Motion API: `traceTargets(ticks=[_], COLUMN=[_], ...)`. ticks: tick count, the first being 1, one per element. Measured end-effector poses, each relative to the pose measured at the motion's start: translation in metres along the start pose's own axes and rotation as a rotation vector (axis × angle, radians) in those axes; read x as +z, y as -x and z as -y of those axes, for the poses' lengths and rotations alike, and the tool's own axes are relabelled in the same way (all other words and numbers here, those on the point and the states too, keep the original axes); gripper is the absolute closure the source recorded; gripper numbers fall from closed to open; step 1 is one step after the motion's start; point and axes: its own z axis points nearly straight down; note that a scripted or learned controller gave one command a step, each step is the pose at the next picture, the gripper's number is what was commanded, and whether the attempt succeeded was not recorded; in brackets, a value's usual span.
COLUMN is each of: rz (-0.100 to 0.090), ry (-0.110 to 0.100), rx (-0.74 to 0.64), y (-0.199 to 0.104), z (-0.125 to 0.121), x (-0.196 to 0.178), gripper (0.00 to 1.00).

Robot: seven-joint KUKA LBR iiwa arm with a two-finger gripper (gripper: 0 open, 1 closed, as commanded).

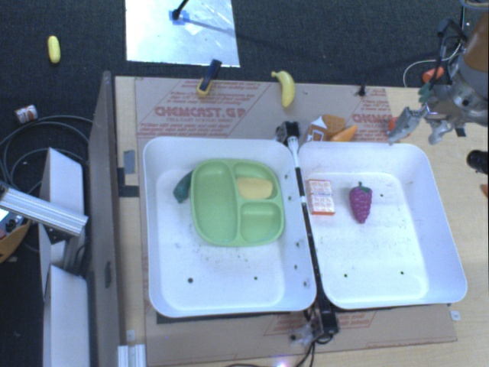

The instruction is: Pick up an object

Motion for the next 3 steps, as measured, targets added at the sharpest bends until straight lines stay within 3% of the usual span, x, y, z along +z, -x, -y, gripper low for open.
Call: traceTargets(ticks=[1, 2, 3], rz=[-0.003, -0.004, -0.002], ry=[-0.009, -0.008, -0.004], rx=[0.002, -0.003, 0.003], y=[-0.002, -0.033, -0.037], z=[0.003, 0.020, 0.039], x=[0.108, 0.178, 0.196], gripper=[0.00, 0.00, 0.00])
